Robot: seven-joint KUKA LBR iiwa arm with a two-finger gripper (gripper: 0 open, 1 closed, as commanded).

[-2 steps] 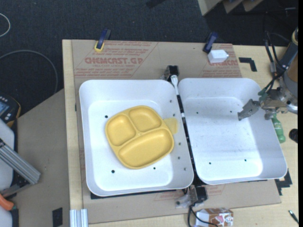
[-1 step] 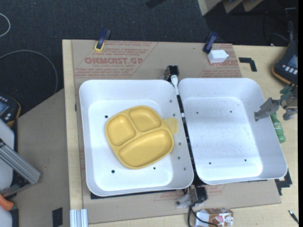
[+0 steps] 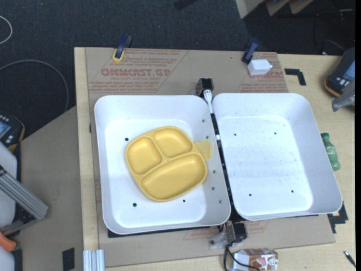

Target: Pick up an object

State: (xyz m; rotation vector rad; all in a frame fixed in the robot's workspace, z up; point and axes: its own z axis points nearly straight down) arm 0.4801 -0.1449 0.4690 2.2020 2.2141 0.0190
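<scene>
Tray (image 3: 166,164) not yet picked up: nothing done so far.
It lies flat in the left bin (image 3: 107,117), untouched; whether my claw is apart or together, I cannot tell.

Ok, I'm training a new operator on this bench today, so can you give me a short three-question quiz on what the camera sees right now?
1. True or false: the yellow divided plate lies in the left bin.
2. How many compartments does the plate have? A) two B) three C) four
3. Fill in: a small ____ bottle lies just outside the right bin's far edge, on the bench.

Key: 1 true; 2 B; 3 green
</scene>
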